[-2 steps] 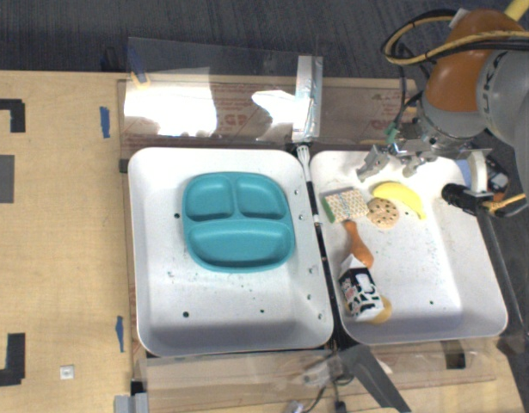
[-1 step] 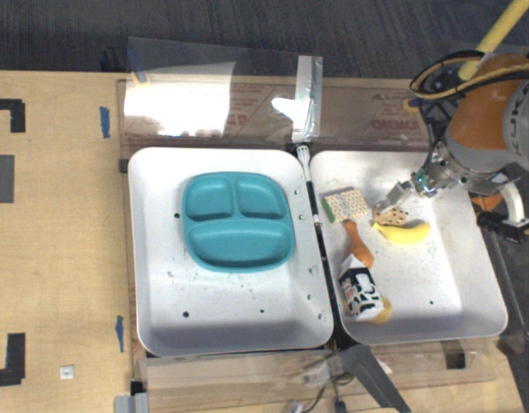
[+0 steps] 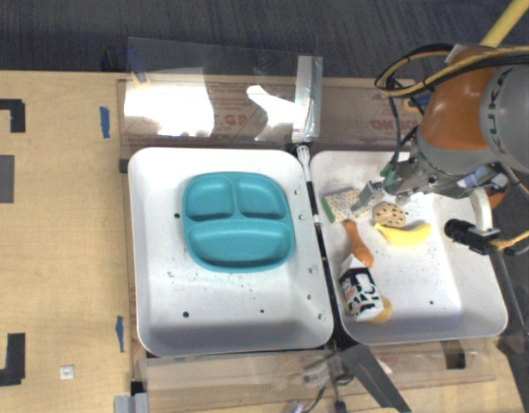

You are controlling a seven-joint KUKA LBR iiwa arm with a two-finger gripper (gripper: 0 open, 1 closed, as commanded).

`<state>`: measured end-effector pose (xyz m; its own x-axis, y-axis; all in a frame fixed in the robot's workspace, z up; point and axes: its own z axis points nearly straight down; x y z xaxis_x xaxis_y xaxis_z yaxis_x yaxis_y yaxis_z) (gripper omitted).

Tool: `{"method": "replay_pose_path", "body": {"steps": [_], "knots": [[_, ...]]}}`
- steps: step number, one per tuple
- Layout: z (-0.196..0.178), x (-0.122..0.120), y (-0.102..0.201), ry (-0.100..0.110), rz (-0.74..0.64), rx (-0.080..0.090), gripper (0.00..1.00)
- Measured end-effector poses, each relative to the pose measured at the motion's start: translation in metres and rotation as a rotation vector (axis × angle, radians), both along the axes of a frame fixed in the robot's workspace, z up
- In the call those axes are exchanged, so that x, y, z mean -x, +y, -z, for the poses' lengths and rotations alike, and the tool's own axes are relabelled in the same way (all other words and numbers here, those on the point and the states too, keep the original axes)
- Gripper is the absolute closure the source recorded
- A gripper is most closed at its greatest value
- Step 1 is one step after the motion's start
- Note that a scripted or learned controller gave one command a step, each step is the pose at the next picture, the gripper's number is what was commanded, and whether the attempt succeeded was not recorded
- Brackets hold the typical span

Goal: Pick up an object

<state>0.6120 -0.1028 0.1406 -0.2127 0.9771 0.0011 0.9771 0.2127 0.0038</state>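
Cookie [image 3: 384, 212] nearest gripper [image 3: 373, 194]: light, stiff, brittle, lies flat in right bin [image 3: 470, 312] beside banana [image 3: 405, 233]. Pinch across edges, gently. Grip state: cannot tell.

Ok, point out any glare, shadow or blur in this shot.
Camera view: strong glare on the clear sheet behind the left bin; soft shadow under the teal tray; small items near the gripper look soft, details unreadable.

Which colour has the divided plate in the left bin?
The divided plastic plate is teal blue, seen clearly in the camera view.
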Motion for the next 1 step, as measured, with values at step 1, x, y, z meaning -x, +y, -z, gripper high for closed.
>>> {"method": "replay_pose_path", "body": {"steps": [1], "knots": [[0.0437,0.0438,-0.0217,-0.023,-0.083,0.003,0.0]]}}
